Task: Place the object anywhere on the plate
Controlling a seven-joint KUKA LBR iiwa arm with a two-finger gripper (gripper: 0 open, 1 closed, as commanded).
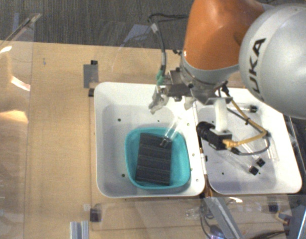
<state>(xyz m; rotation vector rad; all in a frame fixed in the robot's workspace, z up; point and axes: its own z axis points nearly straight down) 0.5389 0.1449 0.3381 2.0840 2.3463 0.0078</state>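
A black ridged rectangular block [153, 159] lies flat on the teal square plate [181, 159], which sits in the left white bin [109, 148]. My gripper [167, 135] reaches down from the wrist above the bin's back right. Its pale tip is at the block's upper right corner, touching it or just above it. The block rests on the plate and is not lifted.
The right white bin [272, 180] lies under the arm, with two small black pieces [254, 170] near its middle right. The large grey and orange arm [227, 29] covers the back of both bins. Wooden bench surrounds the bins.
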